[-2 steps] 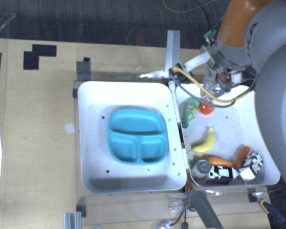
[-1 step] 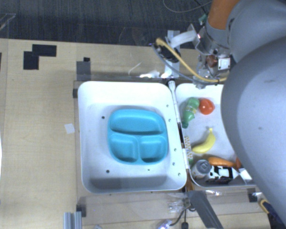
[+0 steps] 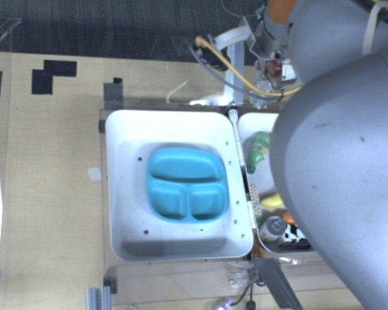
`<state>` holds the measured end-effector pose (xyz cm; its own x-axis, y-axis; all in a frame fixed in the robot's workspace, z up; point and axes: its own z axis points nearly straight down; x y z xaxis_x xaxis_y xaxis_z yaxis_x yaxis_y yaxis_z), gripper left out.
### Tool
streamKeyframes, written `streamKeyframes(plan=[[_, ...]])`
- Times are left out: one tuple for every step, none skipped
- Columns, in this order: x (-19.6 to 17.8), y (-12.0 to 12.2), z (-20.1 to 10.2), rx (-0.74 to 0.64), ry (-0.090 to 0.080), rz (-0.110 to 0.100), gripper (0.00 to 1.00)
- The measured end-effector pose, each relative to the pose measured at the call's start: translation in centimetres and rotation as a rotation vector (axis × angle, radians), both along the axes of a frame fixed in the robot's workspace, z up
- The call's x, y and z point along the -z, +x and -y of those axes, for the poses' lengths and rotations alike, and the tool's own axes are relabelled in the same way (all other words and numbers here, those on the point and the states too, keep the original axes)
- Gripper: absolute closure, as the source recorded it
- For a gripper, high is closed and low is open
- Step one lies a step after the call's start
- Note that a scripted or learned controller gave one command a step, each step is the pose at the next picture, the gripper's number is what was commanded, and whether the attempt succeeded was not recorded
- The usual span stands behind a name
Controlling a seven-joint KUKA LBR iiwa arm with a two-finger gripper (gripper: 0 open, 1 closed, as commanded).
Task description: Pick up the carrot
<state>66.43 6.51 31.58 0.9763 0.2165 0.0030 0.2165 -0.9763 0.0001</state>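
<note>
Jaws: state cannot be told at the cabled wrist above the 2 shallow white bins. The orange carrot (image 3: pixel 290 219) is seen as 1 sliver in the right bin (image 3: pixel 262 123), at the grey arm's (image 3: pixel 339 173) edge, near a yellow item (image 3: pixel 271 202).

You see the left bin (image 3: pixel 119 173) holding a blue divided tray (image 3: pixel 184 183), the right bin (image 3: pixel 262 123) with a green bottle (image 3: pixel 257 148), the grey arm (image 3: pixel 339 154) covering most of it.

Carrot (image 3: pixel 291 220): orange sliver, seemingly arm-covered, right bin.
</note>
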Motion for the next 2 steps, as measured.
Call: streamKeyframes(plan=[[4.6,-0.5,3.1,0.013,-0.001,-0.005,1.00],[4.3,-0.6,1.8,0.011,0.000,-0.003,1.00]])
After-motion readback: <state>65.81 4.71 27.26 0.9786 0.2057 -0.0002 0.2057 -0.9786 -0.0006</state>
